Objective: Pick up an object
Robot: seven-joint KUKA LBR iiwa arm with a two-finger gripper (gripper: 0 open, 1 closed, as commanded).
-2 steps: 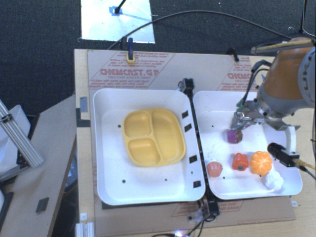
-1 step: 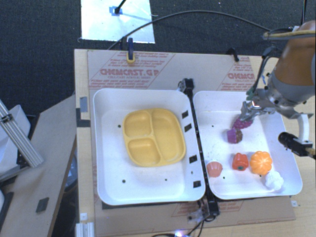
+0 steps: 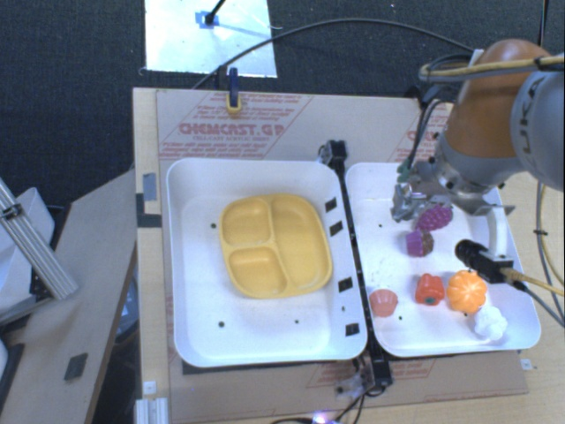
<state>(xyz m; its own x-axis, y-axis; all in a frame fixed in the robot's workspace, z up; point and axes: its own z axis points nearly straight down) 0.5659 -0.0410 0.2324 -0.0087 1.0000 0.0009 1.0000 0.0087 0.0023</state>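
Robot gripper (image 3: 408, 203) low in the right bin (image 3: 530, 325), jaws' state can't tell, beside purple grapes (image 3: 434, 216). Risk: nudges grapes w/o catching them; toys crowded nearby.

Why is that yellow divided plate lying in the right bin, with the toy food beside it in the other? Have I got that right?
Not quite. The camera view shows the yellow divided plate lying in the left bin; the toy food is in the right bin.
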